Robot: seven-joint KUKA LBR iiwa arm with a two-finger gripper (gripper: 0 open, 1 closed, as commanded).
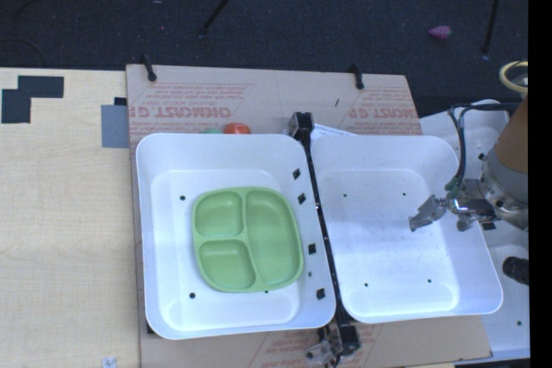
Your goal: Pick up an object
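Pale wood-grain bench (60, 220) fills the left side, carrying dark grey rectangular patches near its top edge. Next comes a brown printed cardboard sheet (259, 103) under two shallow white plastic bins. Behind the left white bin (164, 168), a small orange-red rounded object (236, 129) and a green scrap beside it are mostly hidden by the bin's far rim, so their shapes are hard to make out. Inside that bin lies a light green plastic divided plate (247, 238) with three compartments, flat and face up, its long axis running roughly from the far side toward the near side, tilted slightly. The right white bin (379, 289) follows. Over its right half hangs the metal two-finger gripper (429, 215), small and blurred; I cannot tell whether the jaws are parted or closed. The grey arm is cut off at the right.
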